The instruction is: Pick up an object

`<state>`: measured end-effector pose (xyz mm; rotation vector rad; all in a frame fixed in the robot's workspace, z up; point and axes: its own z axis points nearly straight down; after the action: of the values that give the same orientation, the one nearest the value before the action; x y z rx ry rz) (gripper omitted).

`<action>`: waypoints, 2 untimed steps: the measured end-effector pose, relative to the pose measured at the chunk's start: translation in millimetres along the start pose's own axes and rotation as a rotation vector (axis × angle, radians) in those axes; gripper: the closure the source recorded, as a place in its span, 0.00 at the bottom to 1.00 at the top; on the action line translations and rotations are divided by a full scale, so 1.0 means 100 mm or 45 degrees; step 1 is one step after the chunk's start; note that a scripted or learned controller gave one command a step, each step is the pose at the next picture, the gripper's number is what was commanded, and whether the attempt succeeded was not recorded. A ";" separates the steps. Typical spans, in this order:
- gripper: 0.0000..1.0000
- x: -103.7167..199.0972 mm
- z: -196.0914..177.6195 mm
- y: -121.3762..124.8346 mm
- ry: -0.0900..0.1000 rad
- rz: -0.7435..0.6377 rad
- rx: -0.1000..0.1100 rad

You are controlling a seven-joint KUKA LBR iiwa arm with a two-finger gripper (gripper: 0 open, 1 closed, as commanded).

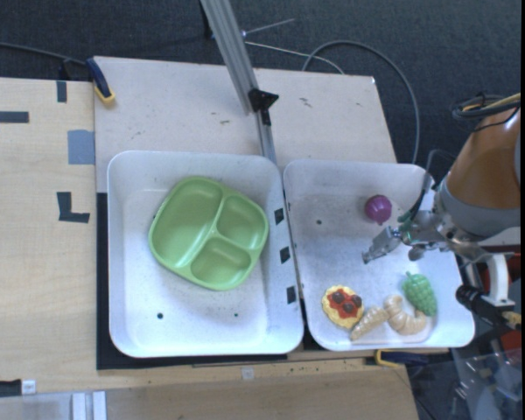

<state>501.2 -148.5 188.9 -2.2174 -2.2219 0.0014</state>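
Gripper [378, 250] hung low over the right bin [332, 182], just below the purple ball [378, 207] — couldn't tell its state, nothing seen in it. Ball sat near the bin's back wall, apart from the pizza toy [342, 304], croissant [392, 316] & green veg [420, 293]. Prob. light, hard, smooth plastic — rolls easily; pinch across its widest part.

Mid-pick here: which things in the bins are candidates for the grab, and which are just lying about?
Candidates, in the right bin with the gripper:
- purple ball
- green leafy toy
- small pizza toy
- tan pastry-like toy

Just lying about:
- green divided plate in the left bin
- yellow-and-blue clamp on the bench
- metal pole
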 end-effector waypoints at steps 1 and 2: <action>0.00 0.00 0.00 0.00 0.000 0.000 0.000; 0.00 0.01 0.46 0.05 0.000 0.001 0.006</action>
<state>506.5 -147.3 143.0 -2.2157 -2.2191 0.0066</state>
